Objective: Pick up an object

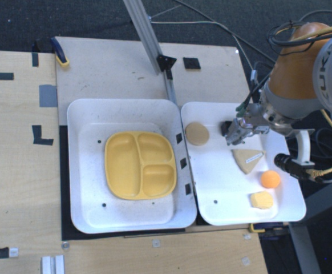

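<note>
Beside round tan disc, pale wedge

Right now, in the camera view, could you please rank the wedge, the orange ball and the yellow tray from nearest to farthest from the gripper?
From the gripper:
1. Wedge, just below it in the right bin.
2. Orange ball, lower right in that bin.
3. Yellow tray, in the left bin.

Robotics lab, most likely. A plywood desk patched with dark tape marks, two white bins fixed side by side, loose cables over dark carpet, aluminium camera mast.
</note>
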Controlling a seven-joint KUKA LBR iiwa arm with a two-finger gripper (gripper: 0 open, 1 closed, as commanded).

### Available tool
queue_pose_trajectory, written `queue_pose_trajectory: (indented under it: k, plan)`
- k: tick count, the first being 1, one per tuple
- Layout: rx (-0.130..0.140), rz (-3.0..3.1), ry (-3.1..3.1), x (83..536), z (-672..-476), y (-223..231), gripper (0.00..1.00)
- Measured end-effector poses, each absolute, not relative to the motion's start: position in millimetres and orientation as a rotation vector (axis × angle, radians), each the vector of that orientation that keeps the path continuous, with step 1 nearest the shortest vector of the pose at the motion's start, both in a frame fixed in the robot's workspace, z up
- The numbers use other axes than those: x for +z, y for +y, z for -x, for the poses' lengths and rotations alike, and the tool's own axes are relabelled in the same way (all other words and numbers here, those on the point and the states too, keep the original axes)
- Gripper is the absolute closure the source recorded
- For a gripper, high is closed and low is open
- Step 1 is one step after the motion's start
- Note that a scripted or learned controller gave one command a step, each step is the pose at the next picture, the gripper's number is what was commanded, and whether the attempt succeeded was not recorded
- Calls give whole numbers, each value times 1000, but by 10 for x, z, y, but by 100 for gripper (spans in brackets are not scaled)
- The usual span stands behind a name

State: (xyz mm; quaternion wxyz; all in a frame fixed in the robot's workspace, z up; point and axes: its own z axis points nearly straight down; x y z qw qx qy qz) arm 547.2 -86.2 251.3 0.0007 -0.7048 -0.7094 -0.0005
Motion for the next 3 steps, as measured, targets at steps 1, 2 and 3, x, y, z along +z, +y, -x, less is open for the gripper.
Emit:
queue_pose_trajectory:
  k: [1, 2, 3]
  plan:
    - [0, 2212, -2228, 2561, -5446, -302, 100]
    - [3, 2216, -2225, 2472, -5404, 118, 100]
    - [3, 2211, -2227, 2325, -5340, 713, 100]
